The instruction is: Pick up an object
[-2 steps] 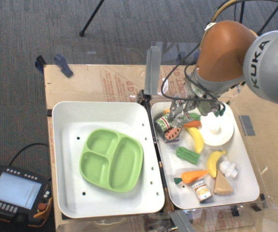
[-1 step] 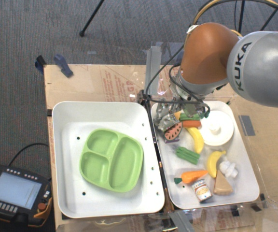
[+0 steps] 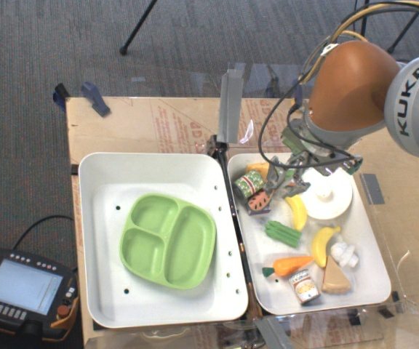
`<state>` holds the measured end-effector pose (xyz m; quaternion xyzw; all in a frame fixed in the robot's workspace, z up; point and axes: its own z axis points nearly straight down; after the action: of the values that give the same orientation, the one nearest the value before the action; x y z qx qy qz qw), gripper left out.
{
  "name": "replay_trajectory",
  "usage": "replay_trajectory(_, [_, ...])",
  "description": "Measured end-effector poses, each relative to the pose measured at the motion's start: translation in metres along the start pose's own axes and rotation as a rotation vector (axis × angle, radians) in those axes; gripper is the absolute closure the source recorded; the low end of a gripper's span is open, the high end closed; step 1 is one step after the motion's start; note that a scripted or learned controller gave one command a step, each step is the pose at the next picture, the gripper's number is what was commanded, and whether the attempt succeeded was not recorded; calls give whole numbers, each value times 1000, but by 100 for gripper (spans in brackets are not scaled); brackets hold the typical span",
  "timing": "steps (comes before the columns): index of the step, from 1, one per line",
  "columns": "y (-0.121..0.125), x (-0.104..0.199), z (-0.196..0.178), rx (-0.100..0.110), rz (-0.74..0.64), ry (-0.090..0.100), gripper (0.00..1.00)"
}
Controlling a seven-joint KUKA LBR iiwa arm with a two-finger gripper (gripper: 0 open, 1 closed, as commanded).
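Observation:
My gripper (image 3: 285,182) hangs low over the far left part of the right bin (image 3: 381,267), below the arm's orange dome (image 3: 349,86). It sits just above a green can (image 3: 246,186), a watermelon slice (image 3: 259,203) and a small yellow banana (image 3: 297,211). Nothing can be seen held in it. An orange-yellow item (image 3: 257,170) lies at the bin's far corner, partly covered by the gripper's cables.
The right bin also holds a white round lid (image 3: 331,197), a green pepper (image 3: 283,233), a second banana (image 3: 324,244), a carrot (image 3: 291,266), a small can (image 3: 305,286), a cheese wedge (image 3: 336,280) and a white lump (image 3: 344,253). A green divided plate (image 3: 169,240) lies in the left bin (image 3: 97,187).

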<state>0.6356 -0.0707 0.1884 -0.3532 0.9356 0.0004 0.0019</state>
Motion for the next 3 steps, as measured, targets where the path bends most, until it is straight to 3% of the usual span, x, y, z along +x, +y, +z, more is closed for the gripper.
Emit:
replay_trajectory(1, [-3,0,-89,5,169,-6,100])
replay_trajectory(2, [12,9,-22,-6,43,5,100])
replay_trajectory(3, [11,6,-35,-1,45,-3,100])
